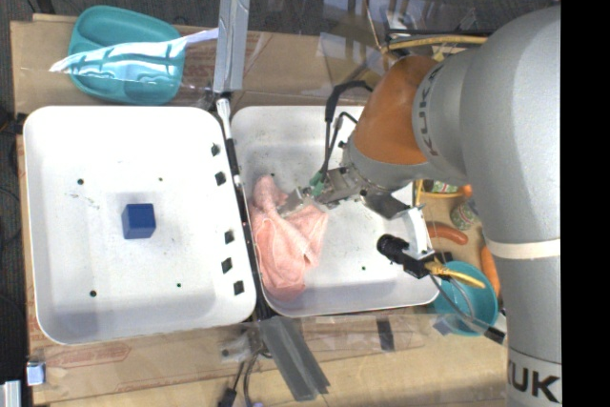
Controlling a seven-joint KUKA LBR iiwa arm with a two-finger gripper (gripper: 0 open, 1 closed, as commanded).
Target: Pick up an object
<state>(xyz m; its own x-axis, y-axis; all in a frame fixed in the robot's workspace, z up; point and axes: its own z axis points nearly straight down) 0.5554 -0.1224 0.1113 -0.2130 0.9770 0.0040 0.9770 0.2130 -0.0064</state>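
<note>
A slip could be expected if only a loose fold of the pink cloth [283,241], crumpled at the left side of the right bin [381,295], were caught, since the gripper [319,190] sits at its upper edge, its opening impossible to tell.

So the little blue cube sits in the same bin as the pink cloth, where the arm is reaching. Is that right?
Not quite. The camera view shows the blue cube alone in the left bin; the pink cloth lies in the right bin, where the arm reaches.
</note>
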